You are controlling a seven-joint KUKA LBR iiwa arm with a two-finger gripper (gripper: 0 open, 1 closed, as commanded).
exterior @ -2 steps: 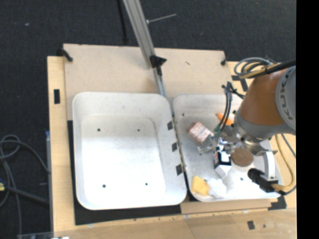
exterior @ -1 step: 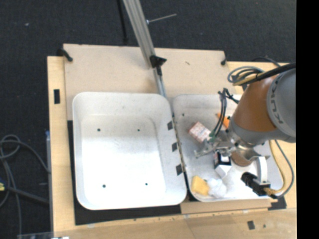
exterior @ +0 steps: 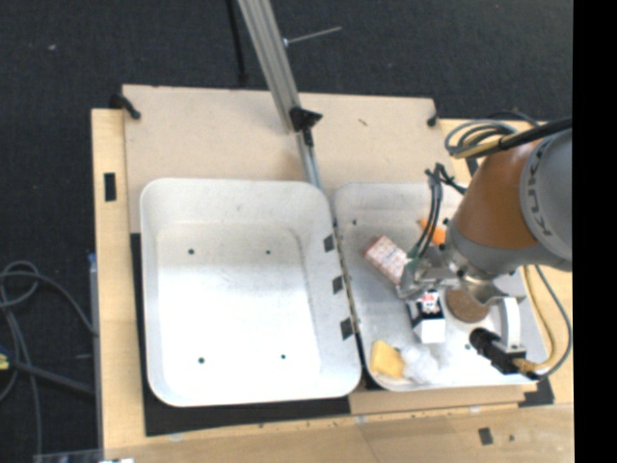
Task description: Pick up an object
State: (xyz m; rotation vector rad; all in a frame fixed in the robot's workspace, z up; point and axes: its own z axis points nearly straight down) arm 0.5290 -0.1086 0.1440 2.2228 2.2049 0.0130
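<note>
My gripper reaches down into the right bin, near its middle. A pink-and-white checkered box lies just up and left of it. Close below the gripper, by the front wall, sit a yellow block and a pale clear item. A small orange thing shows beside the wrist, and a brown round thing lies right of the gripper, partly under the arm. The arm hides the bin's right part.
The left bin stands beside the right one, their walls touching. A slanted metal rail rises from the back between the bins. Cables loop at the bench's back right corner.
</note>
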